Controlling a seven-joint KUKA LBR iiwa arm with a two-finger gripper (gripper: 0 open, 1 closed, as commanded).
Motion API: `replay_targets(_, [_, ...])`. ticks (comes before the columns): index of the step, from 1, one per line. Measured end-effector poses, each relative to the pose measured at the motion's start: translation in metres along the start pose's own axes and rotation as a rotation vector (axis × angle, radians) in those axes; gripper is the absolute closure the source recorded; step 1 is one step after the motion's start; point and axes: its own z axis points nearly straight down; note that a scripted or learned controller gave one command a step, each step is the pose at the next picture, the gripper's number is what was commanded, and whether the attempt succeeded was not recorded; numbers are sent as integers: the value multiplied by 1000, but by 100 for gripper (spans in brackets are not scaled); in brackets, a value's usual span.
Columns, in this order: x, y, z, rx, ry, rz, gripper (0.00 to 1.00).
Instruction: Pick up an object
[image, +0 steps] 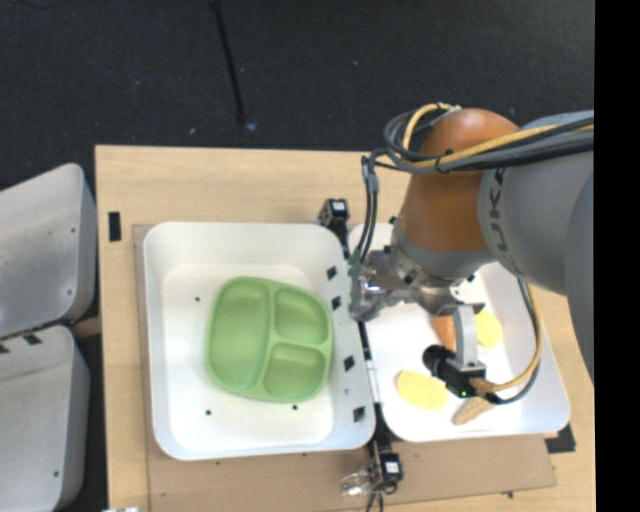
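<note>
Gripper (432, 305) over right bin (545, 405), wrist-obscured

A pale wooden table (220, 180) carries two shallow white plastic bins, the left bin (160, 330) and the right bin (520, 415), side by side. A light green plastic plate with three compartments (268, 338) lies flat in the left bin. Dark floor (150, 70) surrounds the table.
</note>
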Motion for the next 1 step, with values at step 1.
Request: replay_targets(1, [50, -5, 0, 0, 0, 0, 100])
